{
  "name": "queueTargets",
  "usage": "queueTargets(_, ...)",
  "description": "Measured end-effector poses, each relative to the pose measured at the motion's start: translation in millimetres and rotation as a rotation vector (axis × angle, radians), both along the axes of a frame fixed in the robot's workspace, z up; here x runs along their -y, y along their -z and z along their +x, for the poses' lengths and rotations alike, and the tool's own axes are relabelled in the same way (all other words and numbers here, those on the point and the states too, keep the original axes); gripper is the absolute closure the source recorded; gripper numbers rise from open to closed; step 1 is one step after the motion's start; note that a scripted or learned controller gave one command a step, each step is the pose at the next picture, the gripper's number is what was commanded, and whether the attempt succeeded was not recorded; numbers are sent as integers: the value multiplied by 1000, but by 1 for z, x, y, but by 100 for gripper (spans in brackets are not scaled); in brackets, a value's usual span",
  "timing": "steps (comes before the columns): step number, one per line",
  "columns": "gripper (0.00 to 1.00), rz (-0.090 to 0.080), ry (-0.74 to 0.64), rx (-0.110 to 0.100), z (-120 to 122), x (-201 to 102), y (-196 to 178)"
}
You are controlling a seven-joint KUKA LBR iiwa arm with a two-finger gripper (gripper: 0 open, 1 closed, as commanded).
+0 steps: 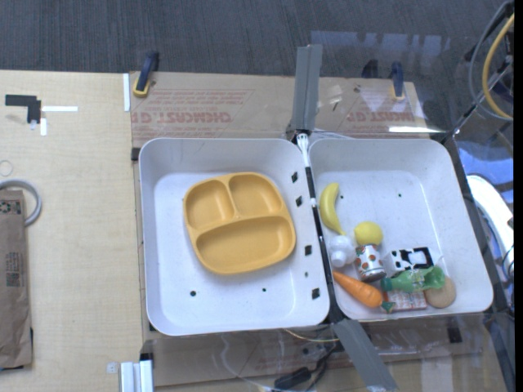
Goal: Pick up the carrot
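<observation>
Camera view: carrot (358,289) lies untouched in the right bin's (441,166) near-left corner, beside a small can (370,261). Pickup not begun; end effector state I cannot tell.

Likely a robotics lab — clamped cardboard (245,109), taped bench (65,219) (cables (494,64) at right).

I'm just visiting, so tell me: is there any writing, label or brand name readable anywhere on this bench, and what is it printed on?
"CHEMCAST GP" in red, upside down, repeated on the brown protective paper behind the bins.
Brown paper bag at the left edge: dark print, too small to read.
Small can beside the carrot: patterned label, too blurred to read.
</observation>
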State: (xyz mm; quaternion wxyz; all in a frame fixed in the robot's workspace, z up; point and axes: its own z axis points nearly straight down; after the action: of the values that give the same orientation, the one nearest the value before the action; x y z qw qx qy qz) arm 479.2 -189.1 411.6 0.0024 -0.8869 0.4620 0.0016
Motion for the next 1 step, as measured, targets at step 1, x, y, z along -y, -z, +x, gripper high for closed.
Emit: queueTargets(1,0,1,-456,1,0,-46,10)
